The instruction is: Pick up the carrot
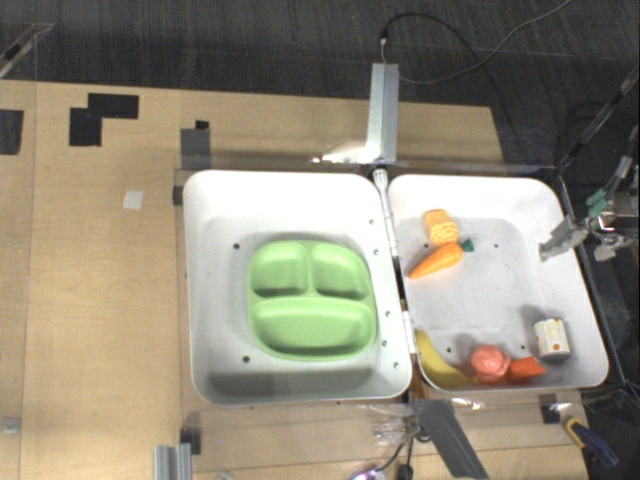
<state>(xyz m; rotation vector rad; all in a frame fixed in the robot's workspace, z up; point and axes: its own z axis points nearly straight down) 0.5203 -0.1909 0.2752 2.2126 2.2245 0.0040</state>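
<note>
The carrot (437,260) lay well to the left of the end effector (560,240), slightly lower in view, tip pointing down-left; whether the end effector was spread could not be told.

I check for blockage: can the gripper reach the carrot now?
Probably yes. The carrot lies exposed in the right bin, touching only the corn piece; bare bin floor separates it from the gripper.

carrot (437,261) in right bin (500,190) beside corn (441,227), green tray (311,298) in left bin (215,208), end effector (560,240) at right bin's right edge
</note>
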